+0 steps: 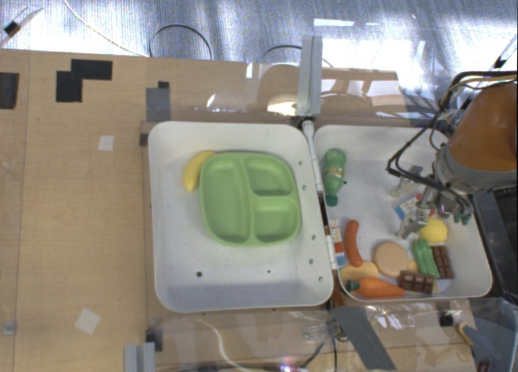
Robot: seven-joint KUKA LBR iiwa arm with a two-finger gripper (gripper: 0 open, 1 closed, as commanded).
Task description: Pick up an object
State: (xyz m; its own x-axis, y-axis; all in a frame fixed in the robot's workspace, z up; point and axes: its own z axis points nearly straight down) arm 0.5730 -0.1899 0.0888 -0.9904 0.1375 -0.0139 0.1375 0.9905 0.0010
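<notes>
Two white bins sit side by side: the left bin (174,281) bears a green sectioned tray (247,198) with a banana (193,170) tucked at its far left edge. The right bin (368,140) holds small play food — a green bottle (333,172), sausage (353,241), round biscuit (392,258), carrot (379,287), chocolate bars (416,282). The gripper (422,215) hangs low just beside a yellow lemon (435,231); whether it grips anything I cannot tell.
</notes>
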